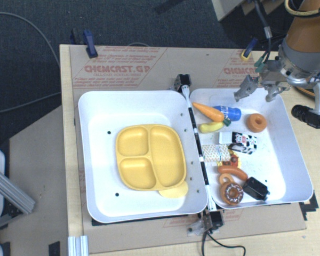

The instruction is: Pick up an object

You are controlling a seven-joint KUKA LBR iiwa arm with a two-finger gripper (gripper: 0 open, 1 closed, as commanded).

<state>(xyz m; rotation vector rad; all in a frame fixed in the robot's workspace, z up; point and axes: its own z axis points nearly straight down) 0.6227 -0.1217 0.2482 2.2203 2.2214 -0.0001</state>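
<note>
The small toys lie heaped in the right-hand shallow white bin (296, 159), toward its left wall: an orange plastic carrot (208, 110) touching a blue bottle (229, 112), a small yellow banana (210, 127) just below them, and an orange ring doughnut (256, 122) off alone nearer the bin's middle. Below these sit a black-and-white patterned block (243, 142), a pale checked packet (215, 153), a reddish sausage (232, 171), a chocolate-brown sprinkled doughnut (232, 193) and a black rectangular block (255, 188) near the bin's front edge.

The grey end effector (260, 88) hangs over the bin's far edge, its two fingers spread apart with nothing between them, well above the orange doughnut.

In the left-hand white bin (96, 143) rests a yellow three-compartment tray (149, 156), with a pale yellow flat piece (174, 190) peeking from under its front right corner. Both bins sit on a desk (149, 68) covered by printed brown cardboard.
</note>
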